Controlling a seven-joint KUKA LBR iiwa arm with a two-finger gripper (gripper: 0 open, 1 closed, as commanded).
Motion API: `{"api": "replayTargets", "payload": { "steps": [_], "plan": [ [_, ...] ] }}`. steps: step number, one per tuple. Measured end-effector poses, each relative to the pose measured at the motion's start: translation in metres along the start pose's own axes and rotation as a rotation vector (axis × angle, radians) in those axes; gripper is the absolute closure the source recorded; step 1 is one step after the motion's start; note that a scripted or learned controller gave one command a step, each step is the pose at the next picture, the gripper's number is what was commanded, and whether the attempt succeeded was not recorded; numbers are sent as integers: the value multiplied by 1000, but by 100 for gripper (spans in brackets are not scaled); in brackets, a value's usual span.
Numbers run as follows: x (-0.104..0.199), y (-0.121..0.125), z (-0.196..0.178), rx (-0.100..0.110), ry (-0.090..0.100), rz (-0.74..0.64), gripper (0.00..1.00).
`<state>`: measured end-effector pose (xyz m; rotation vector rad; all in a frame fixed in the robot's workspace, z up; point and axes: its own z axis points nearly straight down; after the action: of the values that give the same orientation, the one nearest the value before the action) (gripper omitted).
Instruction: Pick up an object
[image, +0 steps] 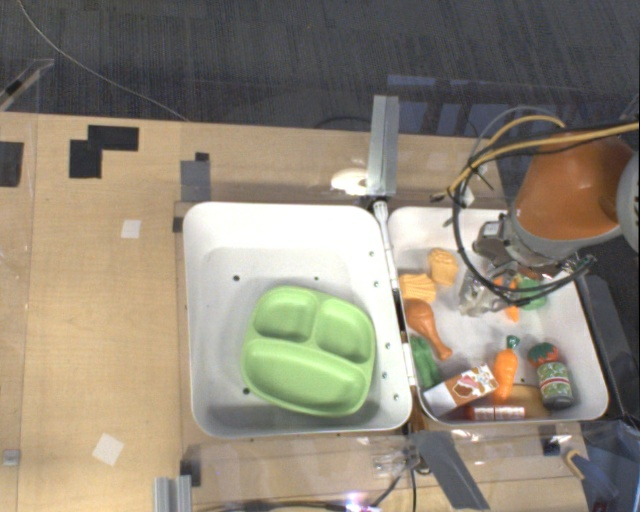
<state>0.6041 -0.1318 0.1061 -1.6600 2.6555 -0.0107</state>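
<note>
Wooden worktop (90, 330) carried two white bins side by side. Left bin (215, 300) held a green divided plate (310, 350). Right bin (585, 350) held toy food: a chicken drumstick (424, 322), a carrot (506, 368), a small green-labelled bottle (553, 377) and a yellow piece (443, 266). Arm (565, 195) reached over the right bin, with its jaws (490, 290) low near the bin's centre, beside an orange-and-green item (520, 292). Whether the jaws were released or clenched could not be determined.
</note>
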Motion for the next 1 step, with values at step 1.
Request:
{"api": "replayTargets", "payload": {
  "steps": [1],
  "plan": [
    [67,-34,-138,7,2,-157,100]
  ]
}}
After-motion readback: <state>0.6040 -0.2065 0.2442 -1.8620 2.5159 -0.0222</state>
